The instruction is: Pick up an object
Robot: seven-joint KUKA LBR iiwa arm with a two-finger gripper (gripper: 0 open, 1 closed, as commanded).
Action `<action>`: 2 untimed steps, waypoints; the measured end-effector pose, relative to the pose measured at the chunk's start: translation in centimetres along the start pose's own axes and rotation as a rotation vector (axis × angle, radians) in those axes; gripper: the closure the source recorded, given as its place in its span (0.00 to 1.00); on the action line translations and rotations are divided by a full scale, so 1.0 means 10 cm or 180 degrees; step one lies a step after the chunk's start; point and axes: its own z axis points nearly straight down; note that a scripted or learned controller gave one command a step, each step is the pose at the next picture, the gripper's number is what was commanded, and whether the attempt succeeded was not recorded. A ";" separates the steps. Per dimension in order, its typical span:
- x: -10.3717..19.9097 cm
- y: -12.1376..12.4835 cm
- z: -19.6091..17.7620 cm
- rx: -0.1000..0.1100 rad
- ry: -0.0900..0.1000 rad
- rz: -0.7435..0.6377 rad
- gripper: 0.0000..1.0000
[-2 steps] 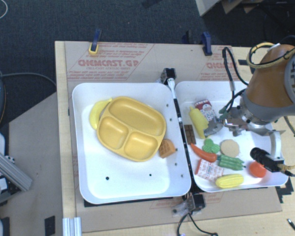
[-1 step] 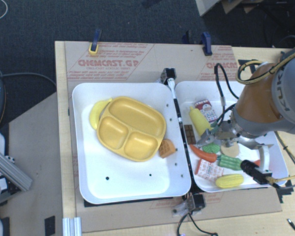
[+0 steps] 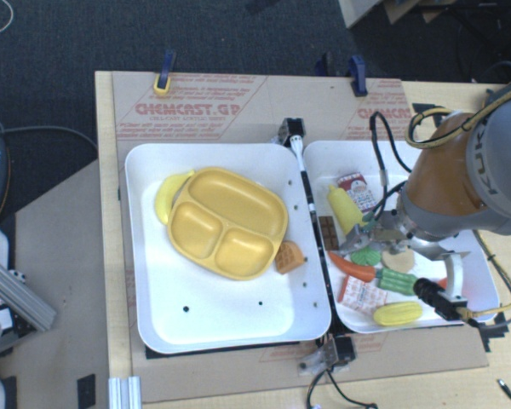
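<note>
My gripper [image 3: 376, 239] reaches down into the right bin [image 3: 485, 301] from the right, under the grey wrist and orange band. Its tips sit among the pile: a yellow banana-like piece [image 3: 344, 209], a red-and-white packet [image 3: 356, 187], a green item [image 3: 365, 257], an orange carrot-like piece [image 3: 352, 267] and a green marker [image 3: 400, 283]. The wrist hides the fingers, so no object shows between them. A yellow corn-like piece [image 3: 398, 314] lies near the front wall.
The left bin [image 3: 196, 322] holds a yellow divided tray [image 3: 227, 222] lying over a yellow plate [image 3: 167, 196], with a brown food piece [image 3: 289, 257] beside it. A black divider bar [image 3: 311, 220] runs between the bins. Cables trail near the arm.
</note>
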 end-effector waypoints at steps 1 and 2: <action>0.00 0.01 -0.11 -0.0015 -0.0005 0.0004 1.00; 0.01 0.03 -0.75 -0.0016 -0.0005 -0.0006 1.00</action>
